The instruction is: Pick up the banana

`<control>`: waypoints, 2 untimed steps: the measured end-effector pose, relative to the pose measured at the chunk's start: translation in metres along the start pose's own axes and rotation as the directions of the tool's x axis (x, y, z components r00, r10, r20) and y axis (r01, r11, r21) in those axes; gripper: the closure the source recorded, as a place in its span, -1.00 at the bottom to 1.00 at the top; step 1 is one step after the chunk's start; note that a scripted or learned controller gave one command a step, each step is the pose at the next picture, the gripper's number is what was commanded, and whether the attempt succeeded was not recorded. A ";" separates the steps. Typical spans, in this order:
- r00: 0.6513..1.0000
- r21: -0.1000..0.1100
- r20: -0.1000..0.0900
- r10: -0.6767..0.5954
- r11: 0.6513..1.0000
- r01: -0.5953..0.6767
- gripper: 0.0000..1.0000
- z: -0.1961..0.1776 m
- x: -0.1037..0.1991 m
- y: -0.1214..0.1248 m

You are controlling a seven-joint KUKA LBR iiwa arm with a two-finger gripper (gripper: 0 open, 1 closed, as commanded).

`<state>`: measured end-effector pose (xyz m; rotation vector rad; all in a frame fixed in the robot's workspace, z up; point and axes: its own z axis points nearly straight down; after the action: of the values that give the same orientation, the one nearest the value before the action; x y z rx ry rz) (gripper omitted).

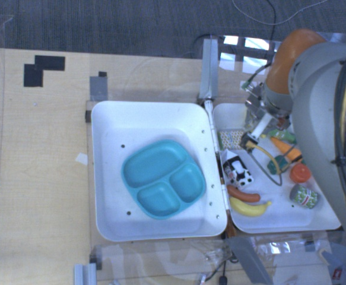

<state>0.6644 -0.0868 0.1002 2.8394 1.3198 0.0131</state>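
Observation:
The yellow banana (pixel 250 208) lies near the front edge of the right bin (pixel 279 221), just in front of a red sausage (pixel 244 195). My gripper (pixel 254 116) hangs over the far part of that bin, well behind the banana and apart from it. The big grey arm covers the right side of the bin.
The right bin also holds a black-and-white toy (pixel 237 170), a speckled packet (pixel 231 138), an orange carrot (pixel 286 152), a green item (pixel 282 136), a red tomato (pixel 300 173) and a green-labelled can (pixel 304 196). A blue divided plate (pixel 163 177) sits in the left bin (pixel 107 159).

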 end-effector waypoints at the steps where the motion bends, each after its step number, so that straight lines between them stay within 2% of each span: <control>1: 0.928 0.011 0.009 0.372 0.928 -0.372 1.00 -0.082 0.036 -0.038; 2: 0.928 0.011 0.010 0.372 0.928 -0.372 -1.00 -0.082 0.036 -0.038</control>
<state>0.6576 -0.0346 0.1817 3.0480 0.7610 -0.0036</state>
